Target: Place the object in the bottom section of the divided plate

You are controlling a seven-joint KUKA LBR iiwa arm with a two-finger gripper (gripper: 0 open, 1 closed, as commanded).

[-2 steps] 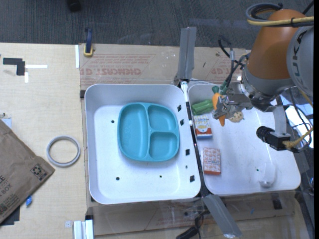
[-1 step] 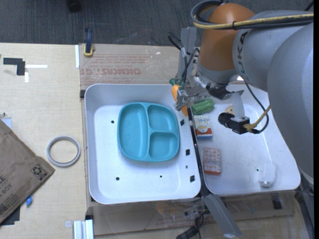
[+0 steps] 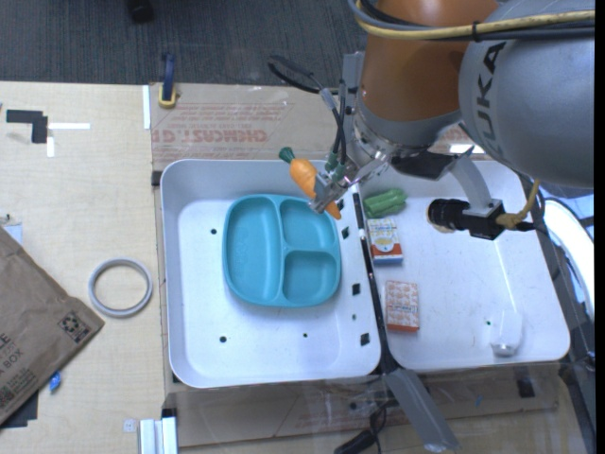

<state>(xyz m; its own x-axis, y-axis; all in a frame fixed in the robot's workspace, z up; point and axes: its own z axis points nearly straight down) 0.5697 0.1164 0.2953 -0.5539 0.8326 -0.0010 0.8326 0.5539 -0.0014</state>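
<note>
On the bench at far left we see a tape ring [image 3: 120, 286]. In the left bin [image 3: 189, 348] lies the blue divided plate [image 3: 282, 251]. Above its upper right edge the gripper [image 3: 324, 193] grasps a toy carrot [image 3: 309, 180] between its fingers, as far as we can tell. The right bin [image 3: 454, 339] holds a green pod [image 3: 384, 200] and two small cartons [image 3: 385, 238].

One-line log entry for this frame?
hand: gripping toy carrot | position: over upper right rim of blue divided plate | bottom section: nothing placed yet
</note>
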